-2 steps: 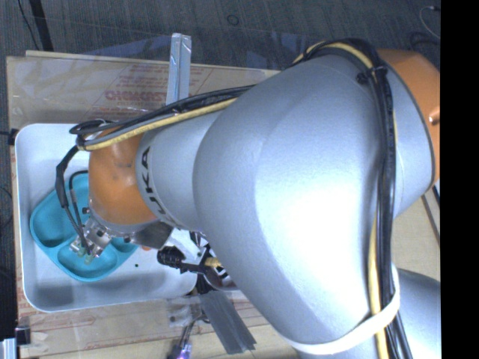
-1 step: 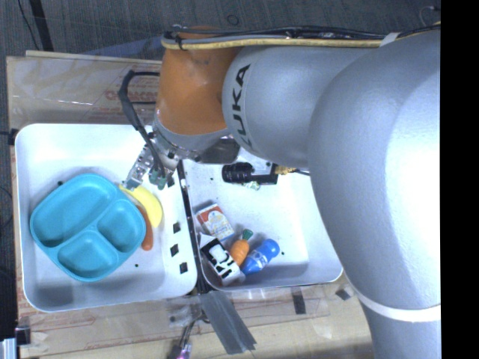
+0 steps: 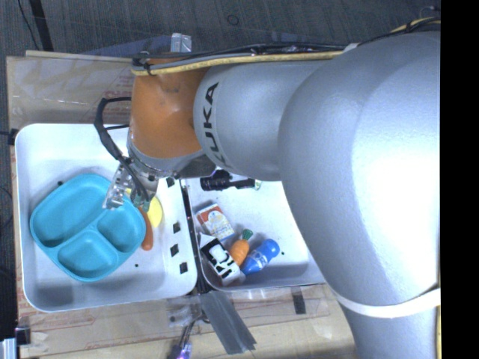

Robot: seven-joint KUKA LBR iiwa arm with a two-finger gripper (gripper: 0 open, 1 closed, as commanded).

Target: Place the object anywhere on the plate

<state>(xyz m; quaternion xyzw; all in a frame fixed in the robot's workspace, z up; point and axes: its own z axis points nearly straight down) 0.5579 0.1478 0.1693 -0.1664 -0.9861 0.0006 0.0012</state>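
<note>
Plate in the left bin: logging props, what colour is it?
Light blue plate, seen in the camera view.

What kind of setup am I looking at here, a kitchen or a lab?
Most likely a robot lab bench: a grey arm reaches over two white bins, one with a blue plate, one with toy food.

Arm (image 3: 337,148) hides much of right bin (image 3: 296,264); gripper (image 3: 129,193) fingers blurred — grip unclear, yellow item (image 3: 154,212) partly hidden

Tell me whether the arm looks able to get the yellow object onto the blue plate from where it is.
Probably yes. The hand hangs over the plate's right rim, and the yellow object sits just right of that rim in the same left bin. Nothing stands between them.
</note>
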